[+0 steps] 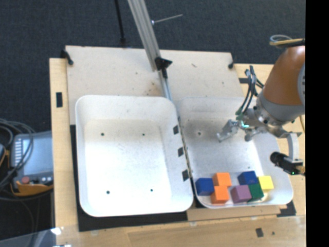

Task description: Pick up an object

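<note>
The gripper (225,133), its opening impossible to judge, hovers in the right bin (205,117), far from the coloured blocks (234,188) packed tightly along the near wall, so any descent risks wedging between neighbours.

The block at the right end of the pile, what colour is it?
Yellow. The block shows best in the camera view.

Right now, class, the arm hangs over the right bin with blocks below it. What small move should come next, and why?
Probably shift the tool toward the blocks: it hangs over bare bin floor, while the orange block and its neighbours cluster at the right bin's near edge.
</note>
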`<state>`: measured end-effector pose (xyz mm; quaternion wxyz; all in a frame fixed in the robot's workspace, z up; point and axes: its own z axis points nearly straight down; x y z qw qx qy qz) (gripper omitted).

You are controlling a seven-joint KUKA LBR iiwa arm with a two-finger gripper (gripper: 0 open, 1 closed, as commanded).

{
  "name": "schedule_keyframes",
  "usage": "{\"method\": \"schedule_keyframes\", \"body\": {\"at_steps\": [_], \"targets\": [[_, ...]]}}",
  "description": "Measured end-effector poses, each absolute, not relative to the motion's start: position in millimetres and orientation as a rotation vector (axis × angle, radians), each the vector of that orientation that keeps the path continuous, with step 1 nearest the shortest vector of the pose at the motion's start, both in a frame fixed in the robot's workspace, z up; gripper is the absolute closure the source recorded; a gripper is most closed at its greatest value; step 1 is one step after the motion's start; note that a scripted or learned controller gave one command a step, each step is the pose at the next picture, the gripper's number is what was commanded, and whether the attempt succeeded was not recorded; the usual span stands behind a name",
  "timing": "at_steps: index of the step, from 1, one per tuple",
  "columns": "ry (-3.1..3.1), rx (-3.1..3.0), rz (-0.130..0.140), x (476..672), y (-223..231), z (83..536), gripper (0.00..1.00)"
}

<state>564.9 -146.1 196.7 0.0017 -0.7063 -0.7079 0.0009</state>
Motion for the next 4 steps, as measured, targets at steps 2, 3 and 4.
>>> {"method": "schedule_keyframes", "body": {"at_steps": [2,3,4], "targets": [[-2.218,-2.222,0.006,563.7,-157.3,150.7,0.00],[-2.218,-2.223,0.005,563.1,-158.6,98.7,0.00],[-2.215,-2.235,-0.005,565.2,-159.1,112.5,1.00]]}}
